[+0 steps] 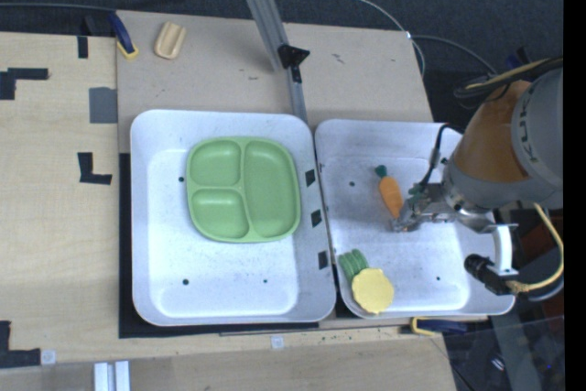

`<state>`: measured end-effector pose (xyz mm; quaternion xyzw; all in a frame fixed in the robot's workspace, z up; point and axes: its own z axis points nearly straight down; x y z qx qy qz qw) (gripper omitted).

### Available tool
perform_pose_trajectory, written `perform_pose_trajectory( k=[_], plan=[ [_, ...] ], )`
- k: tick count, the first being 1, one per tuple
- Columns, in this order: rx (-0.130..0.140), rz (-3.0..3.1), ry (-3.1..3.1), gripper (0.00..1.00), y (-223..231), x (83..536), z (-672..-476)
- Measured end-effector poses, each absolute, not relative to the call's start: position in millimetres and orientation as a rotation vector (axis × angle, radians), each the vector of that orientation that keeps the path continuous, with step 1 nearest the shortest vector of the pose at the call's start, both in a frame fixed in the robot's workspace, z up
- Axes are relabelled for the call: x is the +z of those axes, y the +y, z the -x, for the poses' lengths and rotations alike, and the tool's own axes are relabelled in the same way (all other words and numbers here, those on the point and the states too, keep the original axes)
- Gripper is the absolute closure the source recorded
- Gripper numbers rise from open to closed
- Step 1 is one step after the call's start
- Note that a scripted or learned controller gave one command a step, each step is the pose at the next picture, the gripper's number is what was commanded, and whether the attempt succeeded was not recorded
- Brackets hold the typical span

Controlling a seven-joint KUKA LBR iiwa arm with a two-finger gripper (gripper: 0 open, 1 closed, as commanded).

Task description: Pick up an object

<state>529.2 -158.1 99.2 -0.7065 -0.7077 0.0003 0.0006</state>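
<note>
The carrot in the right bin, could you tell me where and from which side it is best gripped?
Probably the orange body of the carrot, mid-length, from above. It lies flat on the bin floor, so closing across its narrow width suits it; the green top looks too small.

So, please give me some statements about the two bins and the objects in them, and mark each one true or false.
1. The green plate lies in the left bin. True.
2. The carrot lies on the green plate. False: it lies in the right bin.
3. The gripper is low in the right bin, close beside the carrot. True.
4. The yellow and green toy sits at the far edge of the right bin. False: it sits at the near left corner.
5. The green plate has three compartments. True.
</note>
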Motion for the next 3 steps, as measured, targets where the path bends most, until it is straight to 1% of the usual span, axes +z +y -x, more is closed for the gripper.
perform_pose_trajectory(
  k=[1, 2, 3],
  plan=[
    [-0.002, 2.221, -2.224, 1.00, -157, 141, -530.2],
    [-0.004, 2.221, -2.227, 1.00, -150, 202, -530.5],
    [-0.001, 2.220, -2.223, 1.00, -150, 214, -531.0]
  ],
)
